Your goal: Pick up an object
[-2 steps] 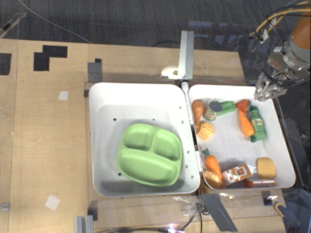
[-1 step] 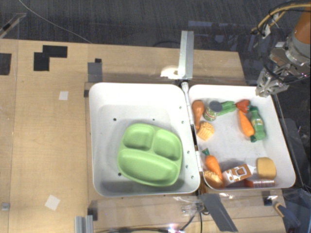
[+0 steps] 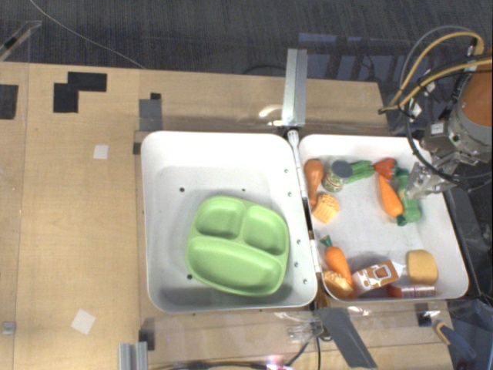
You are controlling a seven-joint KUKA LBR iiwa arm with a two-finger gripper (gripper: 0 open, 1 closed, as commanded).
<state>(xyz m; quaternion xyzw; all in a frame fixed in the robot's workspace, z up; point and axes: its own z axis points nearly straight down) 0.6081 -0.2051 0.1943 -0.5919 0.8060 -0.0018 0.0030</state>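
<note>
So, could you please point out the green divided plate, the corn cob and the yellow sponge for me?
green divided plate (image 3: 239, 245): camera view, its middle ridge.
corn cob (image 3: 326, 206): camera view, its kernelled middle.
yellow sponge (image 3: 422, 266): camera view, its top face.

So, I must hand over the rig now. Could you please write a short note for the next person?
Gripper: at the right bin's right edge, near the green toy; grasp state unclear, nothing seen held.
Right bin: carrots, corn, yellow block and other toy food.
Left bin: green divided plate.
Done: no pick visible.
Left: grasp one object and lift it.
</note>
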